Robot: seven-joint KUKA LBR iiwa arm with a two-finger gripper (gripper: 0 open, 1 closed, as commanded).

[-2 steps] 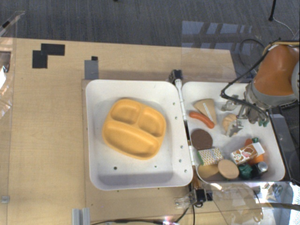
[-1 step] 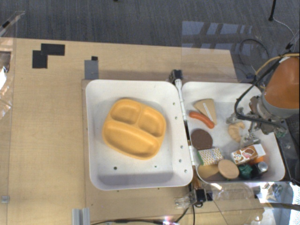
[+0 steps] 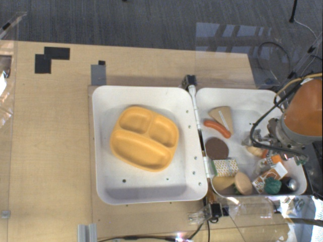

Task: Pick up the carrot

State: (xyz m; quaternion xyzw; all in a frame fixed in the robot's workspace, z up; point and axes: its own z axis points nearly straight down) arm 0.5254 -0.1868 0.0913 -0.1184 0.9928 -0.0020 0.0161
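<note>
A: Surface? Room?
B: Tan wood desk (image 3: pixel 50 150), grey carpet behind. Two white bins; yellow divided tray (image 3: pixel 145 137) in the left bin (image 3: pixel 106 185).
A: Carrot vs pincer?
B: Carrot (image 3: pixel 217 127) in the right bin (image 3: pixel 252 100), upper left; pincer (image 3: pixel 272 153) well apart to its right. Pincer opening: can't tell.
A: Look?
B: Slim, orange-red, lying flat, slanted.

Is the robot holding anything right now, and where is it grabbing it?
It cannot be told. The end effector is low in the right bin, over small items, hidden under the arm's wrist.
</note>
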